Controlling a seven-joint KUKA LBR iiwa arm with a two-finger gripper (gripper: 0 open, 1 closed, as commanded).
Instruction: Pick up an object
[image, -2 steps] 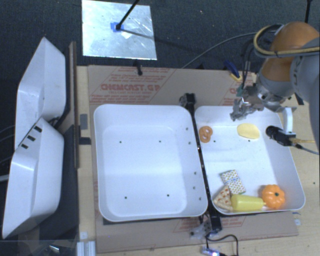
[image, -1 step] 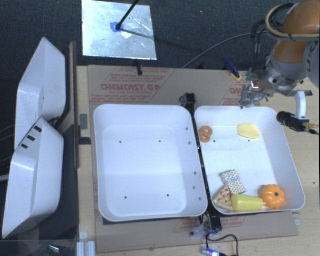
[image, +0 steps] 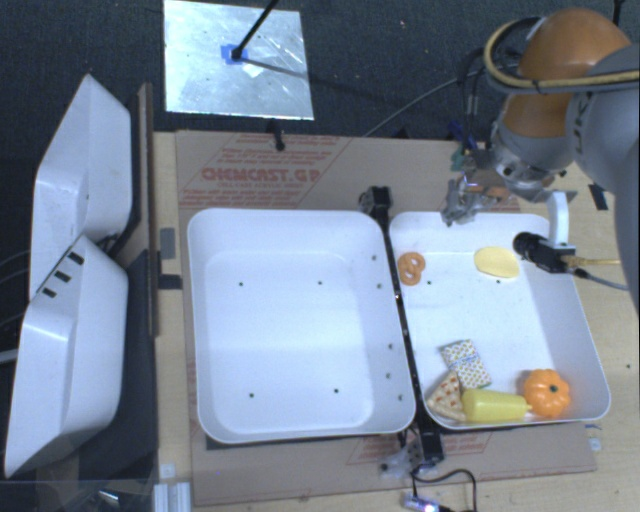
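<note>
So the gripper is parked over the far rim of the right bin, and honestly I can't tell how it's set from this angle, it's just a small metallic blur under the wrist, and nothing is visibly caught in it. Closest candidates sit just toward the camera from it: the pretzel is a bit down and to the view's left, near the divider between the 2 bins, and the yellow chip is a bit down and to the view's right, long axis running roughly left-right in the view. Both are near, about equally so I'd say. The rest is well apart from it, bunched in the near corner: cracker, pizza slice, lemon-yellow piece lying sideways, and the orange. The left bin doesn't matter here. My guess is the next move only needs a short pull toward the camera before dropping.
</note>
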